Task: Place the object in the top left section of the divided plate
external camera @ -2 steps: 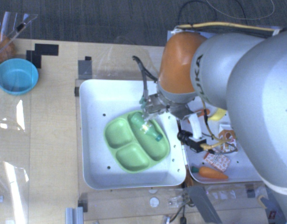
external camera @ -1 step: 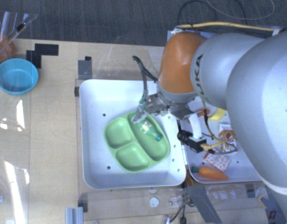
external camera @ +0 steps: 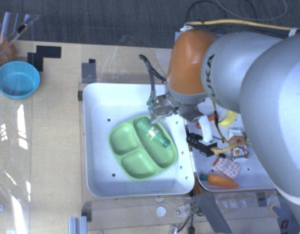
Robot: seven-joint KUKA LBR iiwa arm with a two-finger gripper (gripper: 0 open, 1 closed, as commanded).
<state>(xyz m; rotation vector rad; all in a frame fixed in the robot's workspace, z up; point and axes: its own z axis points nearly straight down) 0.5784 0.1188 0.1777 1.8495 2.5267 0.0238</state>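
My claw (external camera: 157, 112) hangs above the green divided plate (external camera: 121, 141); I cannot tell its state. Just below it a green bottle (external camera: 153, 132) lies in the long section. I judge this the placing step; next I must check the section.

Count, taken relative to the divided plate (external camera: 142, 150):

- Divided plates: one, green, three sections, lying in the left white bin (external camera: 98, 145).
- White bins: two; the second bin (external camera: 252, 179) sits just right of the plate's bin.
- Bottles: one, green (external camera: 153, 132), lying across the plate's upper right section.
- Carrots: one, orange (external camera: 222, 180), right of the plate, in the second bin.
- Small patterned packets: one (external camera: 227, 166), right of the plate, just above the carrot.
- Blue bowls: one (external camera: 17, 79), well up and left of the plate, on the bench.
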